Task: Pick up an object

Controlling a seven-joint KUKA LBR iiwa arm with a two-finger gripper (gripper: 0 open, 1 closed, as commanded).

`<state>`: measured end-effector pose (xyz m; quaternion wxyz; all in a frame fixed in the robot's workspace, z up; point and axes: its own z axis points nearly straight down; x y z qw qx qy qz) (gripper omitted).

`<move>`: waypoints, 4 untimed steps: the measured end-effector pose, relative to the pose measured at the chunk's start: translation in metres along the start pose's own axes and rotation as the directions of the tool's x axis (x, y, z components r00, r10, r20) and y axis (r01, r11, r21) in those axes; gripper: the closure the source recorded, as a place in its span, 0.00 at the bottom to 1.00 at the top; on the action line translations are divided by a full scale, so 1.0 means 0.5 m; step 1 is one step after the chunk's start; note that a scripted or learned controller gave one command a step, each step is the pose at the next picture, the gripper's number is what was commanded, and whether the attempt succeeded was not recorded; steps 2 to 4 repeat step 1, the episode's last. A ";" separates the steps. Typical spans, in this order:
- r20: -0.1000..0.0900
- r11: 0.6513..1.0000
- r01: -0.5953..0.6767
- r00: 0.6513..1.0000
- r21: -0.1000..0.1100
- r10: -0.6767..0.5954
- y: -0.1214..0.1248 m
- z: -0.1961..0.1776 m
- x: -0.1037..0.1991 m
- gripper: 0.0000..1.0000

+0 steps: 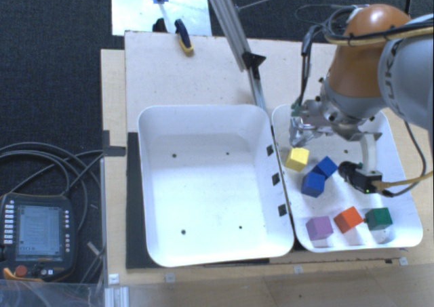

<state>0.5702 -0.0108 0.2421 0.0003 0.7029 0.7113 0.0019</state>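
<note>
Above the right bin (400, 234), the end effector (299, 137) is poised just over the yellow cube (297, 158); its opening cannot be told. A straight descent centred on the cube is advised, clear of the blue cubes (319, 177) nearby.

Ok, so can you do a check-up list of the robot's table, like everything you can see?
Surface: bench with two white bins side by side; left bin, right bin.
Job's things: in the right bin, a yellow block, two blue blocks touching each other, a purple block, an orange block and a green block.
Clutter: a yellow and blue clamp at the bench's far edge.
Tool: tool is just above the yellow block, holding nothing that I can see.
Cables: black cables on the floor at left; a yellow cable by the arm.
Surroundings: dark carpet, a control tablet at lower left, a metal pole.
</note>
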 end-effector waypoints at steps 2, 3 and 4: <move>0.000 1.000 0.000 1.000 0.000 0.000 0.031 0.013 0.111 1.00; 0.000 1.000 0.000 1.000 0.000 0.000 0.031 0.013 0.111 1.00; 0.000 1.000 0.000 1.000 0.000 0.000 0.031 0.013 0.111 1.00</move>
